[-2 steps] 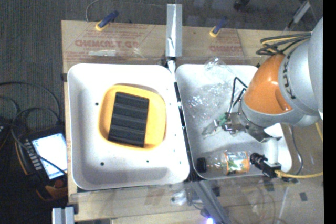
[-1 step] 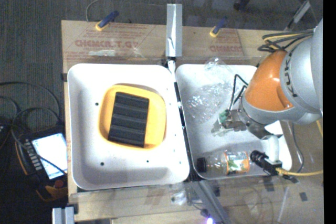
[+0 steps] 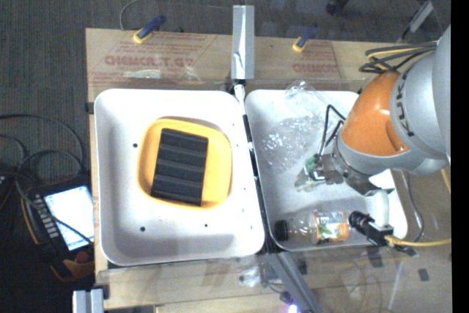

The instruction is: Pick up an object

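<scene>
1. The arm reached from the right over the right bin, and its gripper was low above the middle of that bin.
2. I could not tell the state of the gripper.
3. A small bottle with an orange label lay on its side at the near edge of the right bin, below the gripper and apart from it.
4. Its long axis ran left to right; its narrow end pointed left.
5. A crumpled clear plastic wrap lay farther back in the same bin.
6. The left bin held a yellow tray carrying a black ribbed block.

Yellow tray with black ribbed block; clear bottle, orange label; white bins.
</scene>
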Motion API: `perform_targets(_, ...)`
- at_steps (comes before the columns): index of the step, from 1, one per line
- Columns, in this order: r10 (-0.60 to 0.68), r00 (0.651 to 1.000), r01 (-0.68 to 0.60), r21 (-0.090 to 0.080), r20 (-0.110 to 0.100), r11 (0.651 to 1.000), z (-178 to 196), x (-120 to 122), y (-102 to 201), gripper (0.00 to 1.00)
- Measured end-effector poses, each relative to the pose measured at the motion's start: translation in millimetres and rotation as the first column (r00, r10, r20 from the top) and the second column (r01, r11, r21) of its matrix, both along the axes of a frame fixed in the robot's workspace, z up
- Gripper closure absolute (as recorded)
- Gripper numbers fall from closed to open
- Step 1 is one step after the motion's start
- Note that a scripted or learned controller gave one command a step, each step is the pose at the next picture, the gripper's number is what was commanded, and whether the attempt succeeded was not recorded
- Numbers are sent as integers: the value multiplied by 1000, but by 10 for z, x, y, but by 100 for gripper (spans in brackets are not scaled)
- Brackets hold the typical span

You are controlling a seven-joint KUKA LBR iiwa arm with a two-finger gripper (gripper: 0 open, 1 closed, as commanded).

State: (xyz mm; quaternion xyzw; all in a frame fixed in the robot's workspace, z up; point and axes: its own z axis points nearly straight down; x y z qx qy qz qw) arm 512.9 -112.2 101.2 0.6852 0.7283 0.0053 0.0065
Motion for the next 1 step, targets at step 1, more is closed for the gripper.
perform_targets(1,35,999,-35,-2,-18,999,854,445,-616,0)
